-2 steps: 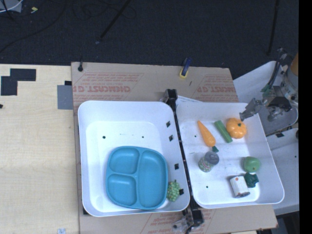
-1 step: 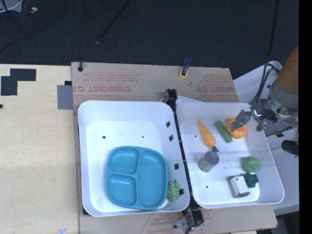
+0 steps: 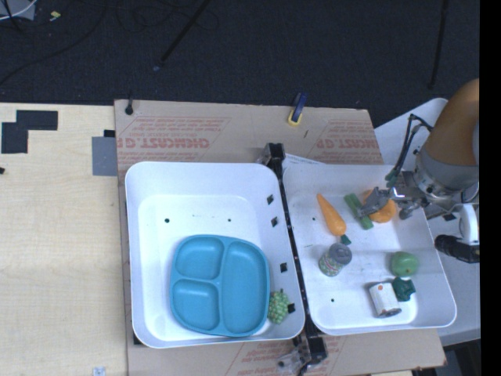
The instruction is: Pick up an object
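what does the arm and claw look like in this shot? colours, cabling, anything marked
The arm is grey metal with a rounded orange band above the wrist. Thin dark cables loop along its left side near the wrist. The claw is a small cluster of grey and black hardware at the arm's end; its parts are too small to tell apart. No readable markings on either.

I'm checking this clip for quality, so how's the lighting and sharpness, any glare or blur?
Camera view: lighting is even and soft, with the two white bins bright but not blown out; the blue divided plate casts hardly any shadow; the top of the picture is dark floor; the whole image is slightly soft, and the gripper near the orange object is too blurry to read.
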